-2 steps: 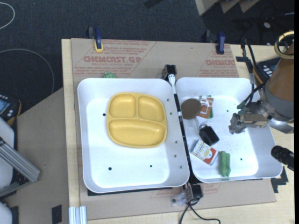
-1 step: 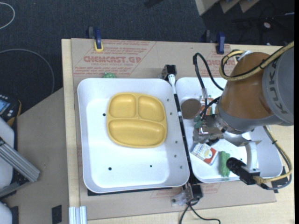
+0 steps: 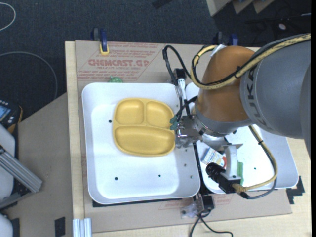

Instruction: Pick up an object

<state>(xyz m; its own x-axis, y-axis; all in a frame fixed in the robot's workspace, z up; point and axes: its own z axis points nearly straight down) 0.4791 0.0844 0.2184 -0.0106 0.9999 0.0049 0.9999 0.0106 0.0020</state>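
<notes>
Gripper [image 3: 179, 130] sits low at the right rim of the yellow plate [image 3: 143, 127], about halfway along that edge. From my feed I cannot tell whether it touches the rim or hangs just off it. I also cannot tell whether it is open or closed, because the wrist covers most of it from above. A small teal bit [image 3: 173, 123] shows against the plate's right rim, just beside the gripper, and I cannot make out what it is.

The plate itself lies flat and has three wells: two small ones on its far side and one wide one on its near side. It rests in the left bin [image 3: 133, 184], and bare white floor with a few small dark dots spreads to the near side and left of the plate.

Right of the plate, above the gripper, I see the orange band [image 3: 222, 88], and further right the grey arm [image 3: 281, 88] runs out of my picture. Under the arm, to the right of the plate and nearer to me, is the right bin [image 3: 284, 174]. In it lie a small printed packet [image 3: 212, 156] and a green piece [image 3: 240, 169], close together.

Beyond the plate's far side is a brown board [image 3: 123, 58] with red lettering, with a blue clamp [image 3: 102, 39] on its far edge.
</notes>
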